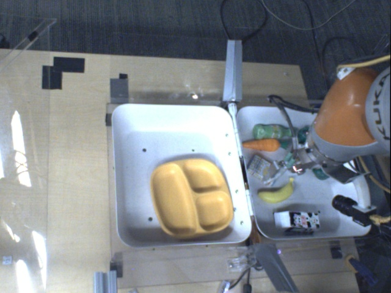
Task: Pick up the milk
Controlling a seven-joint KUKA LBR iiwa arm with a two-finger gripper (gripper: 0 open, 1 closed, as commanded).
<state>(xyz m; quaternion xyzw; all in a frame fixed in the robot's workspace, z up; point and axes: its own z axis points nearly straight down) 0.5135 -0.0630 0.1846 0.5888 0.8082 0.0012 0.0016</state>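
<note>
The milk is a small white carton with black print, lying on its side near the front edge of the right bin. My gripper hangs over the middle of that bin, above and behind the milk, between a carrot and a banana. It is well apart from the carton. The grey arm with its orange band reaches in from the right and hides the bin's far right part.
The right bin also holds a green bottle, a carrot, a crumpled packet and a banana. A yellow divided tray lies in the left bin. A black part juts in beside the milk.
</note>
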